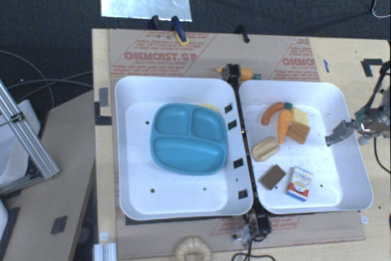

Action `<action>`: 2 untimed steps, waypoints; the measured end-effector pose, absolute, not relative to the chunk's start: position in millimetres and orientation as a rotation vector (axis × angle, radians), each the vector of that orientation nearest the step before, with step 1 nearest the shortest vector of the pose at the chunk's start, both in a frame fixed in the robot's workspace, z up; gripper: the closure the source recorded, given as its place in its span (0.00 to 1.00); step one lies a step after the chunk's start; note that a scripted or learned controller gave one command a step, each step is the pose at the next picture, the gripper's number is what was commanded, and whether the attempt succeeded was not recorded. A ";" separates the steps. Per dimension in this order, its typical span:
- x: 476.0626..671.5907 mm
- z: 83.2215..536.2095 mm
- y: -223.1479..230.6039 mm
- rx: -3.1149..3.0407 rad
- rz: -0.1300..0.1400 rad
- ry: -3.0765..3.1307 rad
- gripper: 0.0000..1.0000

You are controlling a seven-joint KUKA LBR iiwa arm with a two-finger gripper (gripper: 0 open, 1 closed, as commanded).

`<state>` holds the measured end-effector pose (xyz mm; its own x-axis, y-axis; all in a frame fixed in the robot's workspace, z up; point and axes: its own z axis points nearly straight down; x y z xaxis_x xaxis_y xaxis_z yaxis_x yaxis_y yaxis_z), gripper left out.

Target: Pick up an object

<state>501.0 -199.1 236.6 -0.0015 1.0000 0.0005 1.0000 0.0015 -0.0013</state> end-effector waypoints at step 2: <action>499.3 128.3 -178.1 -2.218 0.001 -2.220 0.00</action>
<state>499.3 -178.1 128.3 -0.0010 1.0000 0.0019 1.0000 0.0010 -0.0031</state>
